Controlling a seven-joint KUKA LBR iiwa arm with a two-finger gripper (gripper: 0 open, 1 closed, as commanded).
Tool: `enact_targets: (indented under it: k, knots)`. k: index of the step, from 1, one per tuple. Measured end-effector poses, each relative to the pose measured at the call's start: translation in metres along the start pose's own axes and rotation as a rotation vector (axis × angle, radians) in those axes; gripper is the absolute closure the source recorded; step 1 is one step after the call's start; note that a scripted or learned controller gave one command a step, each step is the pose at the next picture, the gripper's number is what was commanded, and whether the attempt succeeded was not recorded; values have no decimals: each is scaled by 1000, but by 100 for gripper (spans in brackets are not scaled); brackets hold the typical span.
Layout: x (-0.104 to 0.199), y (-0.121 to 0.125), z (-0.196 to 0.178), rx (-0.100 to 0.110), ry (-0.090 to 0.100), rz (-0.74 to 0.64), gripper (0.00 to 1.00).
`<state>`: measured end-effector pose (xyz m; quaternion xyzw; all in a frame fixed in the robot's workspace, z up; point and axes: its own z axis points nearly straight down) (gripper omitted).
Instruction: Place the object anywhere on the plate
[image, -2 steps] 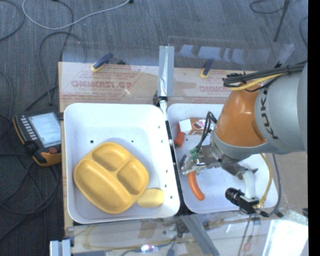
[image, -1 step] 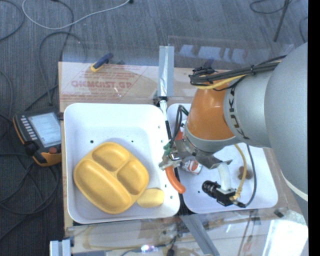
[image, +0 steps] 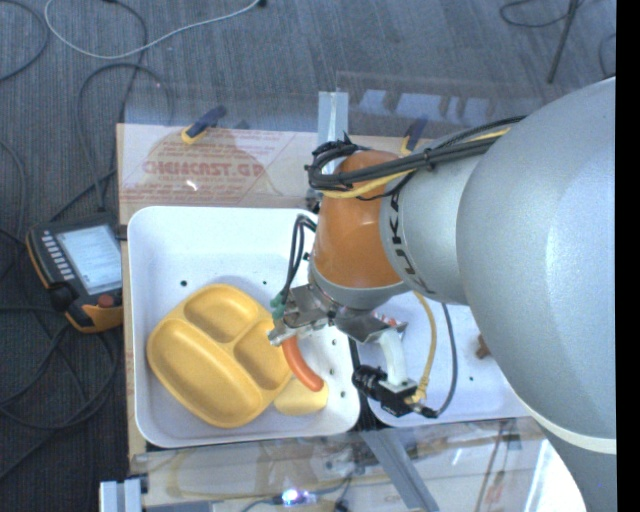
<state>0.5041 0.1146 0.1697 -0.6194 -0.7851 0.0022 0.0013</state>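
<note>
orange carrot-like object (image: 303, 366) at the yellow plate (image: 215, 365) right edge, long axis slanting away from it; gripper (image: 290, 330) just above its upper end, grip state indiscernible

floor: dark grey carpet (image: 120, 90) | cables (image: 110, 45) trailing across it | cardboard sheet (image: 215, 170) behind bins | handheld control pendant (image: 80, 265) at left

My own arm (image: 520, 260) covering most of the right bin (image: 470, 385), my end effector (image: 288, 338) too small to read its fingers, the plate's (image: 215, 365) right corner behind the orange object (image: 303, 366).
</note>
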Motion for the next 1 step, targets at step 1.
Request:
enact_targets:
  k: [1]
  knots:
    - [0,0,0,0,0,0,0]
